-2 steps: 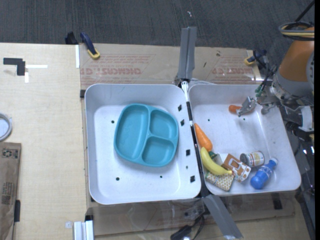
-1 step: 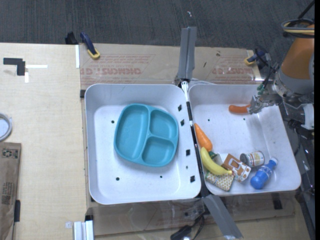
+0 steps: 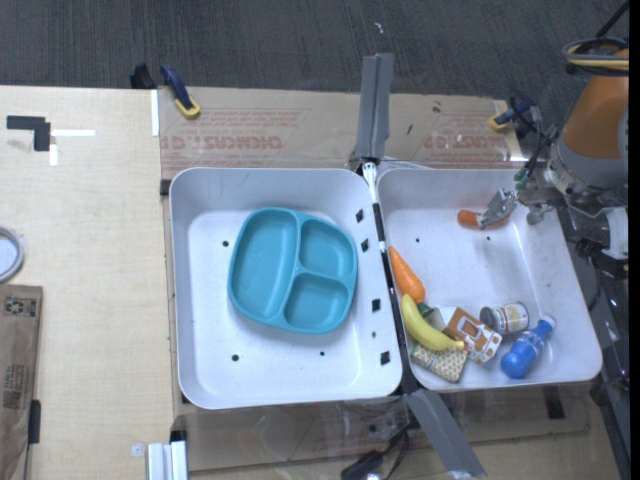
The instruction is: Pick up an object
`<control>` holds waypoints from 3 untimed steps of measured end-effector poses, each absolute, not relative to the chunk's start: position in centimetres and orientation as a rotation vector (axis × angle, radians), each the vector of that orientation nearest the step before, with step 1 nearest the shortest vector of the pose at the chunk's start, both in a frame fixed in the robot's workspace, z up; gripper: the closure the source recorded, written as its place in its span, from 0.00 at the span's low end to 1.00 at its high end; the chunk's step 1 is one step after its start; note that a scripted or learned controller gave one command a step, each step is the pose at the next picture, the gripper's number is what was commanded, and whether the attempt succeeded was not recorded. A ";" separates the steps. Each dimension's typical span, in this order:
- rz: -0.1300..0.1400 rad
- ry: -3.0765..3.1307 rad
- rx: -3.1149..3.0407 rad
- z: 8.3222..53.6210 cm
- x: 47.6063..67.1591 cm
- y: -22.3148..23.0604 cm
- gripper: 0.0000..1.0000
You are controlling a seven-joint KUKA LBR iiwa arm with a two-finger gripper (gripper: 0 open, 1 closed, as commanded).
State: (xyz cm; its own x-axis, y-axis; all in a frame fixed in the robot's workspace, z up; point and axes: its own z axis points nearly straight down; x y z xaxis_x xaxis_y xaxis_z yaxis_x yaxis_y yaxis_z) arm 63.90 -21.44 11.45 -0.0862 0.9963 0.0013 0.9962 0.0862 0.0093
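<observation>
In the right bin [image 3: 560,268] my gripper [image 3: 496,210] hangs near the far wall, reaching in from the right. A small orange-red object [image 3: 468,218] lies right at its tip on the left side, touching or nearly touching it. Along the bin's left wall lies a carrot [image 3: 405,273], with a banana [image 3: 428,328] just below it. Near the front sit a small printed box [image 3: 475,333], a can [image 3: 506,317] on its side and a blue bottle [image 3: 524,351].
The left bin [image 3: 200,368] holds a teal divided plate [image 3: 294,269]. A grey divider post [image 3: 375,108] stands between the bins at the back. Clamps grip the cardboard backing at the far corners. The arm's body [image 3: 595,128] stands over the right bin's far right corner.
</observation>
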 end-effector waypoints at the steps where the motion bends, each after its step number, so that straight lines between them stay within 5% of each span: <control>1: -0.001 2.331 2.105 9.2 64.1 -18.0 0.00; 2: 0.000 2.330 2.104 10.2 64.2 -18.1 1.00; 3: 0.000 2.329 2.104 10.2 64.2 -18.1 0.00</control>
State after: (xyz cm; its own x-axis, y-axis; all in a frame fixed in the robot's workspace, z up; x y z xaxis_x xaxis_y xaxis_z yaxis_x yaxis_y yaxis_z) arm 64.15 -18.08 10.23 -0.1013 0.9949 -0.0019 0.9949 0.1013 0.0017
